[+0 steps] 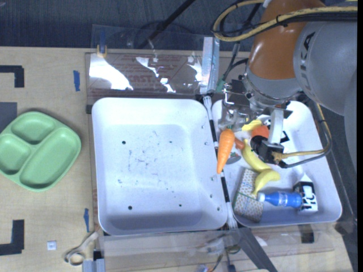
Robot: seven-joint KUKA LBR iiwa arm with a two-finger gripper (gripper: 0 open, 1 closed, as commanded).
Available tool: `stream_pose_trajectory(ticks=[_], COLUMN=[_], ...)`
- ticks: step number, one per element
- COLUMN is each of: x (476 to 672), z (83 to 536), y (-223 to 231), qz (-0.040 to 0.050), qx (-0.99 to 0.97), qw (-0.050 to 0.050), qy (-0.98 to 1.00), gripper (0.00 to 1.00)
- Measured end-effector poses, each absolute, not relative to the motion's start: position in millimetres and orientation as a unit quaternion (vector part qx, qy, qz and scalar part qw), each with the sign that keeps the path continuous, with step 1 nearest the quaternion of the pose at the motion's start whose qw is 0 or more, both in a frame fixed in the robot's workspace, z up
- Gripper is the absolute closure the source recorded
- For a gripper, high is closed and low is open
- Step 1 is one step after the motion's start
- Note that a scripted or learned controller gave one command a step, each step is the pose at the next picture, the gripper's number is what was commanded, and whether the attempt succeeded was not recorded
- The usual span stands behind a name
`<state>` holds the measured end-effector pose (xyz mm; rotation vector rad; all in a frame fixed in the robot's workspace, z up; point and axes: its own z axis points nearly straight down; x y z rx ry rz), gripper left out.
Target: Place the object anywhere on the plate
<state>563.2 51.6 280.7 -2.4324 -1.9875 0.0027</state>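
At the near end of the right bin (329,208), a speckled sponge (247,194) is seen beside a blue bottle (282,199) lying on its side, with a small black-and-white item (306,196) just past it. A yellow banana (258,166) is curved just behind them. Farther back, a carrot (225,146) is propped, tip down, against the wall shared with the left bin (113,112). The gripper (255,134) is lowered over the banana's far end, just beside the carrot; whether it is open or closed cannot be told, and nothing is seen to be held. The green divided plate (37,150) is set on the bench, well apart to the left. A clear plastic sheet (153,69) is laid behind the left bin.
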Motion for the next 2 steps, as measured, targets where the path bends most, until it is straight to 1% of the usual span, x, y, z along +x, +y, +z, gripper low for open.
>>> stream_pose_trajectory(ticks=[1, 2], x=[478.7, 478.6], z=[194.2, 200.3], y=[64.7, 180.3], qz=[0.0013, 0.0009], qx=[-0.788, -0.777], qw=[0.001, 0.000], qy=[-0.615, -0.630], gripper=[1.00, 1.00])
